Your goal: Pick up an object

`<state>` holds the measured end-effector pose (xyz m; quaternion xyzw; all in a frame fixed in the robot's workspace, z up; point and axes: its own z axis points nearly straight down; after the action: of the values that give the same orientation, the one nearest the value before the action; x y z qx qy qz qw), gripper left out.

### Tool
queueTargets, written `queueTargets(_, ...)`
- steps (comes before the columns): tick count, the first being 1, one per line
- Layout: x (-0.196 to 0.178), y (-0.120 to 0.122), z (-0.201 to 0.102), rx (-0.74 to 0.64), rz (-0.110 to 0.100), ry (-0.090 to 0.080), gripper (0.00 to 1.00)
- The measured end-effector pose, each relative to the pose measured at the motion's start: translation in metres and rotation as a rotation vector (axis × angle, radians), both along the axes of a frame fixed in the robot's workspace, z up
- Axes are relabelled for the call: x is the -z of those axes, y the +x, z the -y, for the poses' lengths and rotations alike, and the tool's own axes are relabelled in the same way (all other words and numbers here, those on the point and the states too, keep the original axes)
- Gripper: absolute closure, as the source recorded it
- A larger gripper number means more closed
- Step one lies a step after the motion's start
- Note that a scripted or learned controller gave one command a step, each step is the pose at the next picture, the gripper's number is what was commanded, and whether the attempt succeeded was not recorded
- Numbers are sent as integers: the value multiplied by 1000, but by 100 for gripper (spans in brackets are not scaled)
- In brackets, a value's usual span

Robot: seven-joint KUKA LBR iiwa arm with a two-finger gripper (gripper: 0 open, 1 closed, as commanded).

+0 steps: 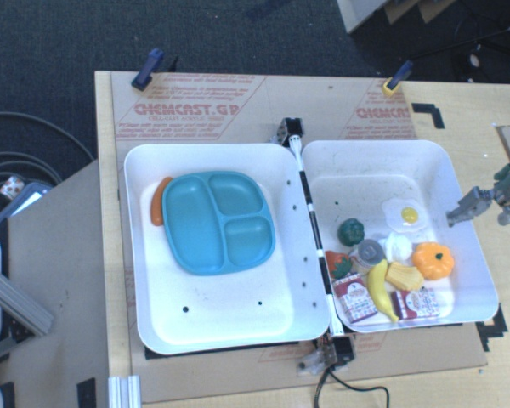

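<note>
So the gripper sits at the right edge of the frame, just over the right bin's rim, and whether it's open or closed can't be told. The toys are all piled in that bin's lower right: a banana, orange pumpkin, fried egg and dark green ball. The left bin holds a teal divided plate.

Just a sliver of the tool poking in around 3 o'clock: grey metal, boxy and angular, one slim finger-like prong with a darker joint behind. Too blurry and small for screws, cables or markings.
</note>
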<state>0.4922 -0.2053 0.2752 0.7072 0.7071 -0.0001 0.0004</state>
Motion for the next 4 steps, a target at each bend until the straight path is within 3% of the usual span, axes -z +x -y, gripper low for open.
queueTargets(1,191,52,-6,-1,0,1,0)
queueTargets(2,190,107,-69,-1,0,1,0)
queueTargets(3,190,169,-112,-1,0,0,0)
queueTargets(4,191,136,-114,0,-3,1,0)
